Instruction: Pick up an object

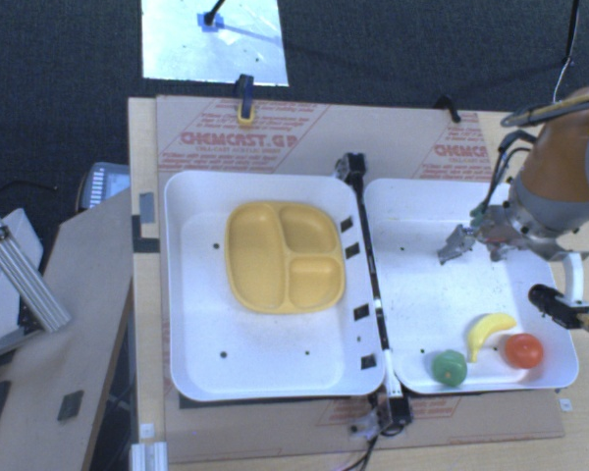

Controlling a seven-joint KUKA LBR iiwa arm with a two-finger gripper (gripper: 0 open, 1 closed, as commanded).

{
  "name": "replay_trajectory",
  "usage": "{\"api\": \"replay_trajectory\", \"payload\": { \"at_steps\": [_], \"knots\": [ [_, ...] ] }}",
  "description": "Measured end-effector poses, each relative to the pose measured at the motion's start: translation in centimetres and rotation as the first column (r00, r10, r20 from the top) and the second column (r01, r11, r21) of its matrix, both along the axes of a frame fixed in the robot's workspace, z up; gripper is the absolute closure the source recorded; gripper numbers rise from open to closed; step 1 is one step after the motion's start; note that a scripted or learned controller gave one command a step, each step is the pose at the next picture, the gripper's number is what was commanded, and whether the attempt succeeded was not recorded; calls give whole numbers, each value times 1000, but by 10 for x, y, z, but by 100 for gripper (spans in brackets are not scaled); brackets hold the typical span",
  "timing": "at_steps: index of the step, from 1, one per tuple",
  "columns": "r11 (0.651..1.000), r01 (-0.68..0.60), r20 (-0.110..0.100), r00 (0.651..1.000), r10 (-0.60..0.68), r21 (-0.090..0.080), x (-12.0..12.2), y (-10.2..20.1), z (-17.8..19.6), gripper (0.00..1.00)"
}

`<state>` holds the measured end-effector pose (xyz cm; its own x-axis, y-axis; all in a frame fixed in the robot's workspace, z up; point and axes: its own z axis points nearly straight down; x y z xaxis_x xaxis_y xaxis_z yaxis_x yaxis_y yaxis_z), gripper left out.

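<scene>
Left bin (191,361): a shallow white tray with rounded corners, sitting on the left half of the bench.
Yellow plate (283,256): lying flat in the upper middle of the left bin; pale yellow, rounded-square outline, divided into one large compartment on the left and two smaller ones on the right.
Divider (365,273): a dark strip with black clips, running between the two bins from top to bottom.
Right bin (412,214): a matching white tray, sitting just beside the left one.
Green fruit (450,367): resting near the bottom edge of the right bin; round, glossy green, with a small stem dimple on top.
Banana (488,333): lying just right of the green fruit, between it and the red fruit; short, curved, bright yellow.
Red fruit (522,350): sitting just beside the banana's lower end, near the bottom right corner; round, orange-red, shiny.
Gripper (455,247): hovering over the upper middle of the right bin, well apart from the three fruits; nothing is showing between its fingers, and whether they are apart or together cannot be told.
Arm (564,165): reaching in from the right, orange band showing above the grey wrist.
</scene>
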<state>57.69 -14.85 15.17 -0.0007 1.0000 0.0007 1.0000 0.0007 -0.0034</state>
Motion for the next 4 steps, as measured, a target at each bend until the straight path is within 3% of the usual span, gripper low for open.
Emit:
{"api": "replay_trajectory", "payload": {
  "at_steps": [1,2,4],
  "knots": [
    [1000,-3,1,1000,3,0,6,7,-56,0],
    [1000,-3,7,1000,3,-3,8,6,-42,100],
    [1000,-4,10,1000,4,-2,18,8,47,100]
  ]
}}
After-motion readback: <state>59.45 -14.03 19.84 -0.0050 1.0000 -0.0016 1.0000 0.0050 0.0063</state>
